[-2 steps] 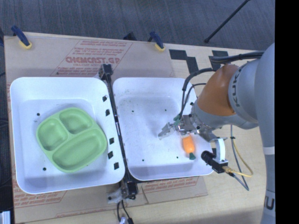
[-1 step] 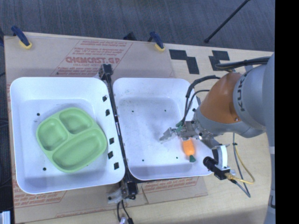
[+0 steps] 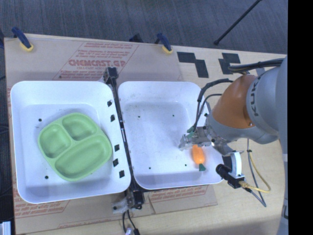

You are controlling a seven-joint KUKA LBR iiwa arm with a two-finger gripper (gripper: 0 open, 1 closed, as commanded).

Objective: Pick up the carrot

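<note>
While the carrot [image 3: 198, 156] lies in the right bin [image 3: 146, 131] near its right wall, the gripper [image 3: 192, 140] sits just above it; whether its claw is wide or narrow I cannot tell. Red "CHEMCAST GP" print marks the cardboard [image 3: 98, 62]; a green plate [image 3: 74, 146] rests in the left bin [image 3: 24, 106].

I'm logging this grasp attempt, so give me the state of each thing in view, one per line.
carrot: lying on the floor of the right bin, near its right wall, green end toward the front; just below the gripper.
gripper: low inside the right bin, right above the carrot.
green plate: flat in the left bin, right side up.
left bin: holds the plate.
right bin: holds the carrot.
</note>
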